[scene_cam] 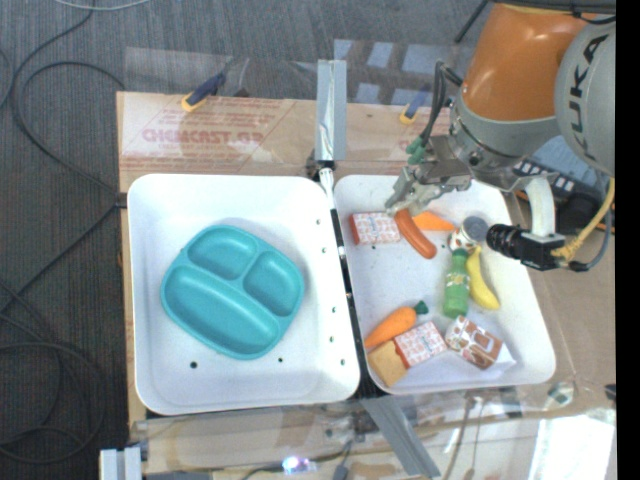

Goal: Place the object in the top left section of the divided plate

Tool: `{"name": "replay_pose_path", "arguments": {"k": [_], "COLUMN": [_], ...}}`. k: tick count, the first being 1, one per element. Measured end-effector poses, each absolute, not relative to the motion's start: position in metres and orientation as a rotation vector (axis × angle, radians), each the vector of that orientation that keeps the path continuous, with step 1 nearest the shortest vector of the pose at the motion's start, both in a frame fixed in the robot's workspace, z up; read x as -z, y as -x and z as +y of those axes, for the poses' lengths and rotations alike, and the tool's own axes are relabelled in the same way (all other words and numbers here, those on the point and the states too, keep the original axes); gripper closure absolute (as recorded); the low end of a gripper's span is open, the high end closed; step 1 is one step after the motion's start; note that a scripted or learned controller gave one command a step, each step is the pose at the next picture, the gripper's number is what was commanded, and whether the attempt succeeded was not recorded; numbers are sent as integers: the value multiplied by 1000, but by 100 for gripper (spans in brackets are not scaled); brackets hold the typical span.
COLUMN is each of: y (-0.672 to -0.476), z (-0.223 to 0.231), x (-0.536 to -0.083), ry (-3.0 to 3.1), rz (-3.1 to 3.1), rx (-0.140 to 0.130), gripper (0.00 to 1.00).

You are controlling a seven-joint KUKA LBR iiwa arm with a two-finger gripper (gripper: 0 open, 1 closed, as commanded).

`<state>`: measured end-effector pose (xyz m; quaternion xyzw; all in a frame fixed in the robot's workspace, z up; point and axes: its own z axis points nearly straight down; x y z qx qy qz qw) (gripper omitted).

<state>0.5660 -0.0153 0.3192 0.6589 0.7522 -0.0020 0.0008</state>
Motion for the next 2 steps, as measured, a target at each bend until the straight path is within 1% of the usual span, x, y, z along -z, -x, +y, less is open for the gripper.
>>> {"name": "replay_pose_path", "arguments": {"k": [1, 2], "y": [-566, -664], "z": [55, 112], "x": [-246, -88], "ry": [-1860, -2021], "rz": [2535, 2399], "rx": [3, -10], "gripper": [100, 100]}}
